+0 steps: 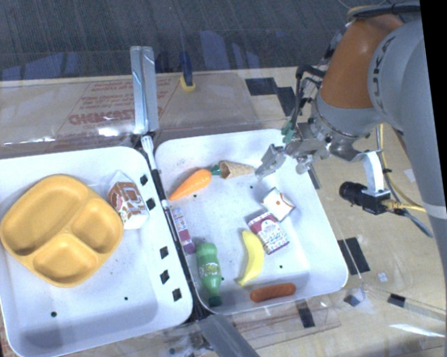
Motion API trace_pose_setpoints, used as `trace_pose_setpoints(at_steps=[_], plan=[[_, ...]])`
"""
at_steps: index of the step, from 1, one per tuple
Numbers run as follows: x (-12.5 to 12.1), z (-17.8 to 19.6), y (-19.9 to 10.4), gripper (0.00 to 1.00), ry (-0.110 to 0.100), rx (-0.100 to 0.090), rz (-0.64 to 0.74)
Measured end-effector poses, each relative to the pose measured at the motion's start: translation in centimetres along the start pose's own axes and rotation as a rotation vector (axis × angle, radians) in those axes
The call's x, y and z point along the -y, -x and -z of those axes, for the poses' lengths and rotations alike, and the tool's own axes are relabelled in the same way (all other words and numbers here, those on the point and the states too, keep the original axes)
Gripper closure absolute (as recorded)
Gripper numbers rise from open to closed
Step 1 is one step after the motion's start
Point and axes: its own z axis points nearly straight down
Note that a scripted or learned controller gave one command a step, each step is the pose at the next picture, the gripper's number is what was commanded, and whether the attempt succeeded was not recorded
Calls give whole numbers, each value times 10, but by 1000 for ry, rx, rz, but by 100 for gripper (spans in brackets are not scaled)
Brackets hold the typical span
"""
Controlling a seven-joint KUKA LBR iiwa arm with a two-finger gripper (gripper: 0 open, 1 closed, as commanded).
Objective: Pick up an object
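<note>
Gripper: hangs over the right bin's upper right rim; finger state too blurred to tell, nothing seen between them.
Landmark: banana, lower middle of right bin.
Carton: up and right of banana, nearest the gripper; likely light, stiff card; best pinched across flat sides.
Packet: touching banana's right side; likely thin, hard to lift flat.
Carrot: well above banana, to its left; firm, tapered; grip mid-body.
Bottle: just left of banana; smooth, may roll or slip.
Sausage: just below banana, near the rim; likely soft.
Left bin: yellow tray, small box.
Unclear: fingertips blurred; packet print unreadable; cone-like item beside carrot hard to identify.
</note>
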Motion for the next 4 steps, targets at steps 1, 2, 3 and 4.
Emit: trace_pose_setpoints(at_steps=[1, 2, 3, 4], plan=[[35, -104, 7, 0, 0, 1, 57], [80, -110, -49, 0, 1, 0, 109], [112, -10, -143, 0, 3, 1, 226], [113, 60, -86, 0, 4, 3, 287]])
